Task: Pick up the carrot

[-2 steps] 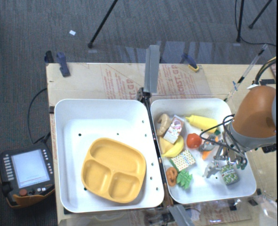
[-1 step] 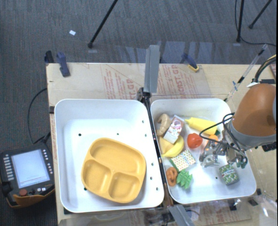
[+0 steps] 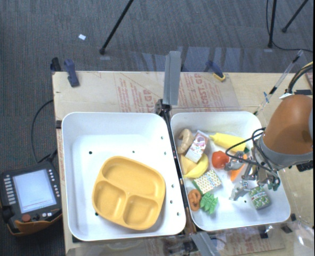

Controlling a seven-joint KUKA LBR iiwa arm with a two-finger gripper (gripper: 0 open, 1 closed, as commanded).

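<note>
Arm low over the crowded right bin

The gripper hangs near the bin's lower right; its grip cannot be told. The carrot lies just above it, beside the tomato. Bare floor lies along the bin's lower edge.

A yellow tray lies in the left bin. A tomato and banana lie mid right bin.

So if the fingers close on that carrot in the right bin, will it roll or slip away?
Probably it slips somewhat: the carrot looks like a small, smooth, tapered toy, so closing fingers could squeeze it out sideways. It likely is light and stiff. It lies crowded beside the tomato and under the gripper, so a nudge would likely shove it against its neighbours rather than roll it far.
</note>
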